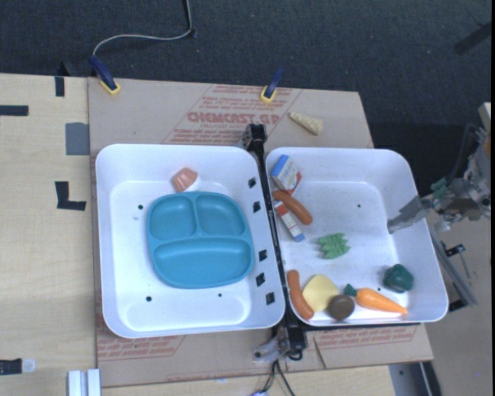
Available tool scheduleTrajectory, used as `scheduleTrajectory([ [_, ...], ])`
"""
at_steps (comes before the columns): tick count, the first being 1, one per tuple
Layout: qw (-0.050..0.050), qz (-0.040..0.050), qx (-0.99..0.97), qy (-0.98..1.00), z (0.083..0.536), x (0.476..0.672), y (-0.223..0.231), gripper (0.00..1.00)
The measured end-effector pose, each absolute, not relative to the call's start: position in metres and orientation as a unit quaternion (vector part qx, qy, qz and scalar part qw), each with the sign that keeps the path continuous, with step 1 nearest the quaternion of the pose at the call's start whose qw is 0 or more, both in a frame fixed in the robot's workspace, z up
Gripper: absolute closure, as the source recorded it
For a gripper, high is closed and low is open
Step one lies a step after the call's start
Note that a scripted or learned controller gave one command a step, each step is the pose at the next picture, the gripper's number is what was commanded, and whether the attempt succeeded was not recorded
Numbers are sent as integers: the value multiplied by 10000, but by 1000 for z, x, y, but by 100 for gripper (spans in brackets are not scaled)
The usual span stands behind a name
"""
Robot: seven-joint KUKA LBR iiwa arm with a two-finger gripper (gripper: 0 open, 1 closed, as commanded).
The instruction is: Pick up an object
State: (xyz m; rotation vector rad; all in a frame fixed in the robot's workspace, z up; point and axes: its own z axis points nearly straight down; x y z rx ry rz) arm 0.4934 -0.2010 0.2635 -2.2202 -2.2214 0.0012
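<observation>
The right bin (371, 165) holds several toy foods. A blue and white carton (285, 172) lies at its top left, with an orange sausage (294, 207) just below it. Near the middle sits a green leafy piece (334, 246). Along the front lie a red sausage (297, 294), a yellow piece (319, 290), a brown piece (341, 307), a carrot (380, 302) and a dark green pepper (398, 277). My gripper (403, 218) hangs at the bin's right wall, above and right of the pepper, with nothing seen in it.
The left bin (124, 172) holds a blue divided plate (202, 239) and a small orange piece (184, 178). A beige piece (307, 123) lies on the cardboard behind the bins. Yellow clamps (271, 91) grip the cardboard's far edge.
</observation>
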Motion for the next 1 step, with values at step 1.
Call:
scheduleTrajectory([
  [1,19,9,-7065,-7077,169,535,-159,0],
])
